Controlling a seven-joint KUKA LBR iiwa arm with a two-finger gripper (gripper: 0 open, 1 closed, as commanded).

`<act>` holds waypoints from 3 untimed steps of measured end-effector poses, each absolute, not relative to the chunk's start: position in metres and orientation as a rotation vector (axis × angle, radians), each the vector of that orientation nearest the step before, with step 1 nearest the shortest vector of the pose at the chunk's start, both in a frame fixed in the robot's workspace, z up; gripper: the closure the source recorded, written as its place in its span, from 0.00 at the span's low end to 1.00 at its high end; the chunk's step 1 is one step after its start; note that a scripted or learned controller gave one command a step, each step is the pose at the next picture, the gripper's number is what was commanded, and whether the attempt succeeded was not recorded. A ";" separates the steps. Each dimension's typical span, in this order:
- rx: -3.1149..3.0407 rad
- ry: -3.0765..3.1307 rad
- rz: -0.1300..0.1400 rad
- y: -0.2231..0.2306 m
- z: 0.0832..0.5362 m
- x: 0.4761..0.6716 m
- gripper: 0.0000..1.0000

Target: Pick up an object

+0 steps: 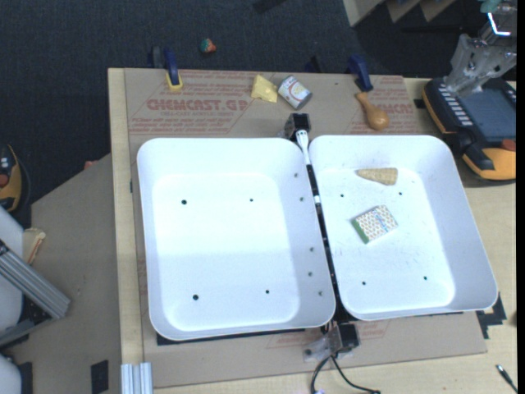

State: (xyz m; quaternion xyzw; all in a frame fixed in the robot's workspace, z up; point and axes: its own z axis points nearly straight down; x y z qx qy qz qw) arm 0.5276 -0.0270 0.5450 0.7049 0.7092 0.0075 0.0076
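Working from my side of the desk [246, 359] outward, everything is placed against the right bin [472, 253]. The left bin [152, 245] sits just beside it, their rims touching along the middle.

Inside the right bin, near its centre, lies a small speckled block [375, 222], flat on the floor and turned at an angle to the walls. I judge it light and possibly a little soft, like a sponge or a wrapped packet, so it should tolerate a firm squeeze. It stands clear of the walls, and I would take it across its shorter width, coming straight down.

Farther in, toward the bin's back wall, lies a tan wedge [377, 175], thin and flat. It looks stiff but low. I expect a grip to slide over it, so it is the worse choice.

Beyond the right bin's back rim, on the bare desk, is a wooden pear-shaped piece [373, 113]. Off to its left are a small box [294, 92] and a yellow wedge [264, 89].

Farthest out, past the bin's far right corner, the gripper [480, 56] hangs well apart from both items. I cannot tell whether it is open or closed, and I see nothing in it.
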 end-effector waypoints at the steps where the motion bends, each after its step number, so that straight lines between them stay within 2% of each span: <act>1: 2.226 2.232 -0.015 -0.001 0.424 0.476 1.00; 2: 2.210 2.219 0.019 0.028 0.542 0.480 1.00; 3: 2.220 2.238 -0.022 0.104 0.375 0.487 1.00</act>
